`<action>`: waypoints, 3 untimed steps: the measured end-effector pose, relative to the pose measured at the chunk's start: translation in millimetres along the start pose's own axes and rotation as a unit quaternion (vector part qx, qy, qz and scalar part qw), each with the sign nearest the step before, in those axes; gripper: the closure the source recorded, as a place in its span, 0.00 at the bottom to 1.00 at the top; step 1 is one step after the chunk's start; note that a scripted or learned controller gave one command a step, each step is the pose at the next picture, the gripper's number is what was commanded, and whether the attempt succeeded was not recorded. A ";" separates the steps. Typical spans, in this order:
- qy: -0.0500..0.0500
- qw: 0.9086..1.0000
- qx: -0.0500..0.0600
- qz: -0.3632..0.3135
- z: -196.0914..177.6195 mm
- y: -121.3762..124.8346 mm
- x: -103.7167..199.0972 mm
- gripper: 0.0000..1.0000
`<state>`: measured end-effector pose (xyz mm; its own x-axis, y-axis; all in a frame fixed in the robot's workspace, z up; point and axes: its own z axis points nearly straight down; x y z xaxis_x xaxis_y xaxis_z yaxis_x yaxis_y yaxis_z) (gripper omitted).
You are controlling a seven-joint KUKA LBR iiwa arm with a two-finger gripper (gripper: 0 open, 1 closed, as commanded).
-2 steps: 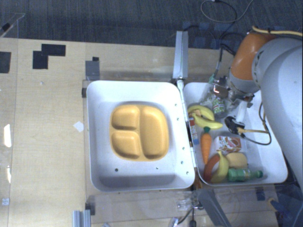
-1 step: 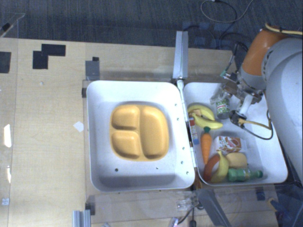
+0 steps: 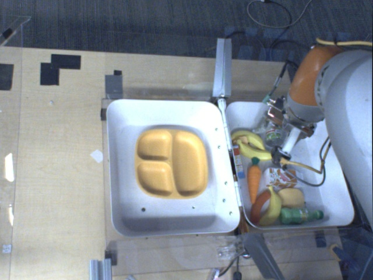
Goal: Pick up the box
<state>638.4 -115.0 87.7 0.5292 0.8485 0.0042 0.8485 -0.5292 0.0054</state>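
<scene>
Below the pincer (image 3: pixel 278 137), box (image 3: pixel 282 178), right bin (image 3: pixel 338 214)

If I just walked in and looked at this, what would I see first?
First you'd spot the big yellow tray with three sections, sitting alone in the middle of the left bin. Next, the colourful heap in the right bin: yellow bananas, an orange carrot and a green bottle. Above that heap hangs the robot's gripper, under an orange band on the grey arm.
</scene>
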 end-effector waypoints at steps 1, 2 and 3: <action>0.000 1.000 0.001 0.005 0.6 1.3 36.9 0.00; -0.002 0.999 0.013 0.041 0.3 18.8 24.4 0.00; -0.008 0.997 0.006 0.073 -0.7 12.0 33.8 0.00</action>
<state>666.4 -92.6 88.6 0.6476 0.7619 -0.0112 0.7619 -0.6477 -0.0064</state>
